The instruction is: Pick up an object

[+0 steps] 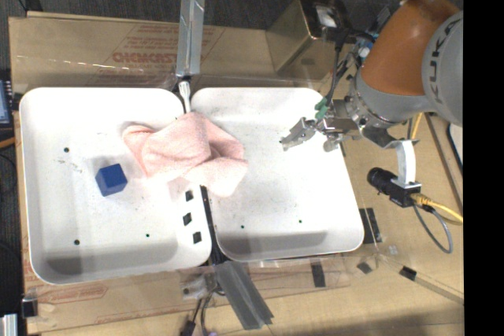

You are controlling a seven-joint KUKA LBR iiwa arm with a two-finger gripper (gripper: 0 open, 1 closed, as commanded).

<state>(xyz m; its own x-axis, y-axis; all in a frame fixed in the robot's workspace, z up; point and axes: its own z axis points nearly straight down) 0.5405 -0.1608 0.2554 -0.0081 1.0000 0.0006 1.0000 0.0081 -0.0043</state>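
A crumpled pink cloth (187, 149) lies draped over the divider between the two white bins, mostly in the left bin (47, 169), with one corner spilling into the right bin (331, 201). A small blue cube (112, 179) rests on the left bin's floor, left of the cloth. My gripper (293, 135) hangs above the upper middle of the right bin, pointing left. It is roughly a hand's width to the right of the cloth and touches nothing. Nothing shows in its grasp.
The grey arm with its orange band (402, 51) reaches in from the right, over the right bin's far rim. A brown box (303, 31) and an upright grey post (190, 35) stand behind the bins. Cardboard lines the bench behind them.
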